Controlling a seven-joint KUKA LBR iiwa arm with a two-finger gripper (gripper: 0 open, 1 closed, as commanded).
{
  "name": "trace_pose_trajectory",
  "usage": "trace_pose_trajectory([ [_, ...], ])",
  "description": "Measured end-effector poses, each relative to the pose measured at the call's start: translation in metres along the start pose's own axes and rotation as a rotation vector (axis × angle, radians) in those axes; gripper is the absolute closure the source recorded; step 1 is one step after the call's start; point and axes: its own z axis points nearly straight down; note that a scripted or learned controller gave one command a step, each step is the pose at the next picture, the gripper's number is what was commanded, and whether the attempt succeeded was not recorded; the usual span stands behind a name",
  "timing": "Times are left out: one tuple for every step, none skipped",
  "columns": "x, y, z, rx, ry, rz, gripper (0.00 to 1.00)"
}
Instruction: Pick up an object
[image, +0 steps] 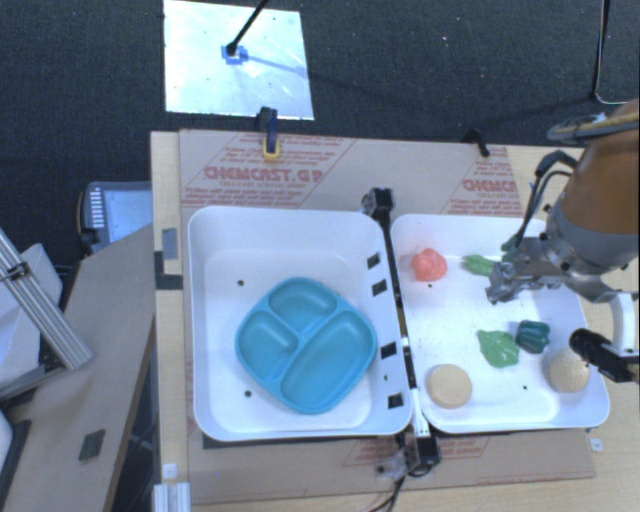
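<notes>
Near edge of the right bin (598, 415): tan round piece (449, 385) and another (568, 372), then green piece (497, 347) and teal piece (532, 336), all likely light toy food, smooth, best pinched across the middle. Farther back, orange-pink piece (429, 265); gripper (503, 284) hangs above the floor, carrying nothing, finger spread too blurred to tell.

Arm (600, 190) enters from the right, wrist bent downward; gripper (512, 282) hangs low, tilted leftward.
</notes>
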Motion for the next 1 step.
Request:
trace_pose_trajectory([
  [0.0528,-0.0023,-0.0026,0.000,0.001,0.000,1.00],
])
